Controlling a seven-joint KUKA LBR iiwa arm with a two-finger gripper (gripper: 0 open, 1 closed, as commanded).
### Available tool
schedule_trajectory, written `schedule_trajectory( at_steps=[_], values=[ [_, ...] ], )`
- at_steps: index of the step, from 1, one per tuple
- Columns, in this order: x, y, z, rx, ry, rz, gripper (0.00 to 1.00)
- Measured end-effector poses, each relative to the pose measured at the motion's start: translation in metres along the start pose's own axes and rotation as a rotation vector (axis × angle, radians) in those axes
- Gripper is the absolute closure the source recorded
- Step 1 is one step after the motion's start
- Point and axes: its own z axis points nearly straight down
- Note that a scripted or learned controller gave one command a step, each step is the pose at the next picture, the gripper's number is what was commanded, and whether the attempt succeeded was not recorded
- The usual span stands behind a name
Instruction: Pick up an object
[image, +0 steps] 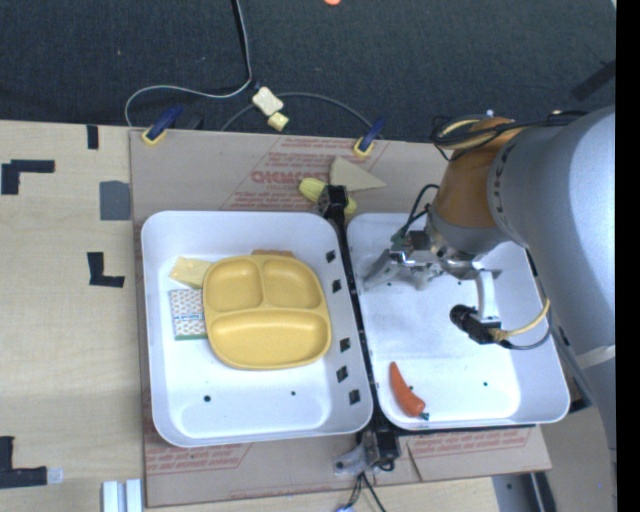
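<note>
An orange carrot-shaped object (405, 390) lies near the front left corner of the right bin (450, 385). My gripper (385, 268) hangs low over the back left part of that bin, close to the wall between the bins, with nothing seen in it. It is well behind the orange object and apart from it. The left bin (250, 405) holds a yellow divided plate (268, 310). A small checkered pad (186, 312) and a pale yellow piece (188, 270) lie at the plate's left side.
The grey arm (560, 210) covers the right bin's back right corner. A black connector on a yellow cable (472, 323) dangles over the bin's middle. Black clips (345, 300) line the wall between the bins. Clamps and a cable lie on the cardboard behind.
</note>
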Motion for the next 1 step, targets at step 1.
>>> schedule_trajectory(
  at_steps=[1],
  values=[
    [-0.0088, 0.05, 0.0015, 0.0, 0.003, 0.0, 0.0]
  ],
)
